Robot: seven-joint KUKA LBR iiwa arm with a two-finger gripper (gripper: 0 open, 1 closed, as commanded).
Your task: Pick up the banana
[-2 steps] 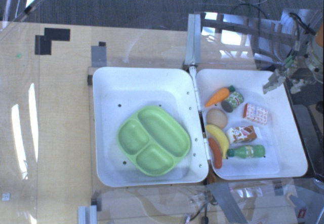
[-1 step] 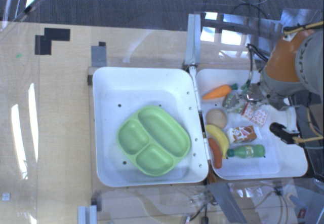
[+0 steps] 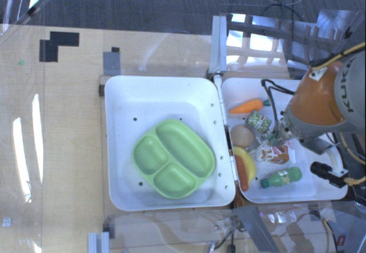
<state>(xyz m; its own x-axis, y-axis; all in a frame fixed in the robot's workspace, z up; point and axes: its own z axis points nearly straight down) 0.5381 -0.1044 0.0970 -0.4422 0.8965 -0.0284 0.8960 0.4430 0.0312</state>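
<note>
Banana [image 3: 245, 161] low in right bin [image 3: 326, 192], against left wall.
Gripper [image 3: 278, 138] near, above packet [image 3: 273, 154]; cannot tell open or closed.

green plate [image 3: 174, 158] left bin [image 3: 120, 131] | carrot [image 3: 247, 107], bottle [image 3: 281, 177] right bin [image 3: 297, 193]

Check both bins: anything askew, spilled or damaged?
Nothing spilled or visibly damaged. The green three-compartment plastic plate sits skewed to the walls of the left white bin. In the right white bin, the green bottle lies on its side and the yellow banana is crowded against the left wall.
</note>
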